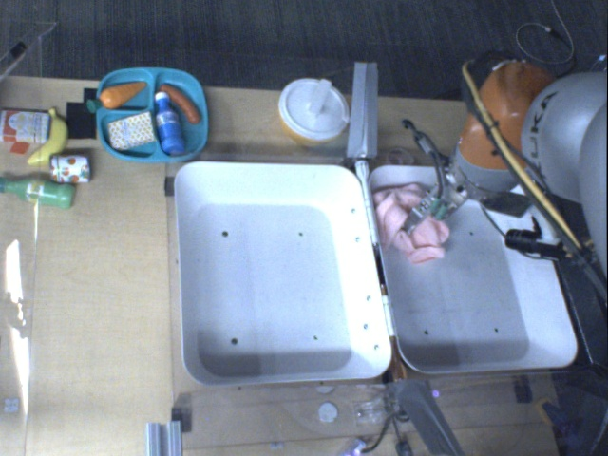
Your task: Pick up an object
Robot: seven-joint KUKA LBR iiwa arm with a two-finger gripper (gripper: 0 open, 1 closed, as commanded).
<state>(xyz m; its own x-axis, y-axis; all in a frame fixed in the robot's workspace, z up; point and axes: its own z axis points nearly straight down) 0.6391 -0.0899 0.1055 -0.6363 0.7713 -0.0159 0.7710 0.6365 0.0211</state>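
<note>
A pink, lumpy object (393,215) lies in the far left corner of the right bin (475,321). It looks like more than one pink piece bunched together, with one lobe (427,249) toward the bin's middle. My gripper (432,211) reaches in from the right and is down right on top of the pink object, touching or pressing into it. The tip is small and dark against the pink, so its state is unclear. The grey arm with its orange band (503,98) rises behind it at the upper right.
The left bin (271,274) sits beside the right one, with a metal bar (362,112) behind their shared edge. A yellow cup with a white lid (313,110), a blue tray of toy food (152,114), a banana (52,139), a can (69,168) and a green bottle (38,192) rest on the bench.
</note>
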